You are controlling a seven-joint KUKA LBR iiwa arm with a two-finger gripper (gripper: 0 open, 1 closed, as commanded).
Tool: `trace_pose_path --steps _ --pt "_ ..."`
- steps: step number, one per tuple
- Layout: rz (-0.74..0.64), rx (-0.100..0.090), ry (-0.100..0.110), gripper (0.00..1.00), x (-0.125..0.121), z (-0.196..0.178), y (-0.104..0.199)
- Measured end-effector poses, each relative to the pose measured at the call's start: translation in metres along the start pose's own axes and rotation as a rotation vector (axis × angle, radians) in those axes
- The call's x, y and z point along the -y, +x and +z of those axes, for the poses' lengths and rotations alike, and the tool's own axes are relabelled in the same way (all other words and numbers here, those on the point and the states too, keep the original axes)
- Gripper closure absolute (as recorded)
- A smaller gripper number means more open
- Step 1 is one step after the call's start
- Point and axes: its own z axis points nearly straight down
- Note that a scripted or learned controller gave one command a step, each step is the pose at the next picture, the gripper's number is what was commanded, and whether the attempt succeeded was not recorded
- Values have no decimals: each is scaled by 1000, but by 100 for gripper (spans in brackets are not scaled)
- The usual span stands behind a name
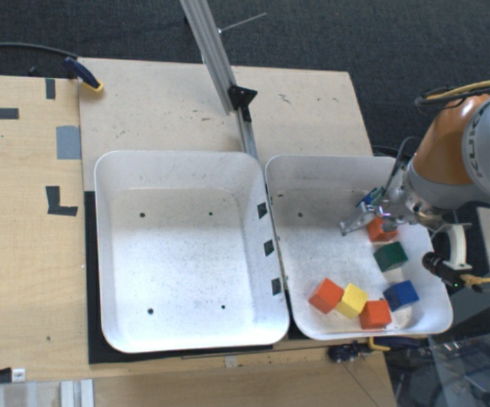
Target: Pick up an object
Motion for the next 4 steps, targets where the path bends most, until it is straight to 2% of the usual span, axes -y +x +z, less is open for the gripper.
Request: trace_pose_path --steps 1,2,3,4 --pt "-3 2 -16 0 -5 -1 -1" --pt "-3 4 -18 100 -6 -9 -1" --pt "-2 -7 3 100 -3 -65 -10" --pt "-2 -8 4 100 -4 -103 -10"
